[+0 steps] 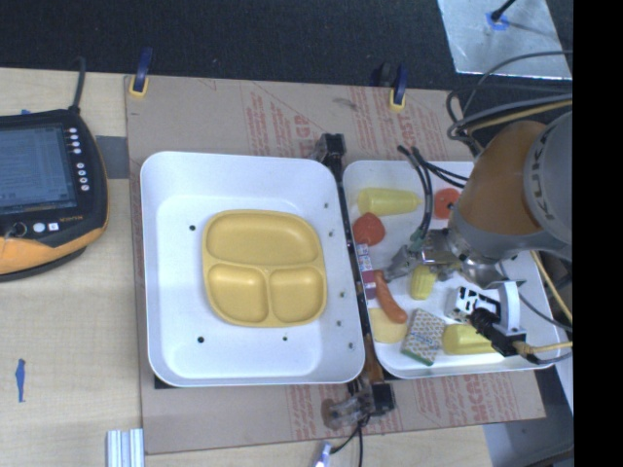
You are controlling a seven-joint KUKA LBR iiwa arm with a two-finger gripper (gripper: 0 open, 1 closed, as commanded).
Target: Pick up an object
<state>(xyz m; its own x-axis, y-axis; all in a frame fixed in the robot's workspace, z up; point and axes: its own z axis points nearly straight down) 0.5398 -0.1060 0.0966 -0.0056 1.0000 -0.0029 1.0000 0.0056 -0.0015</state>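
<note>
My gripper (421,259) hangs low in the right bin (545,305), under the grey and orange wrist (501,207). Just below it lies a small yellow piece (421,283), close to or touching the gripper's tip. Around it lie a red round item (368,229), a long yellow item (387,200), an orange stick (390,303), a speckled block (422,336) and a yellow block (465,339). A second red item (446,200) is partly hidden behind the arm.
The left bin (165,261) holds a yellow divided plate (264,266). A handheld control pad (44,188) lies on the bench at far left. Cables (428,188) loop from the arm over the right bin. Clamps (398,86) hold the cardboard sheet at the back.
</note>
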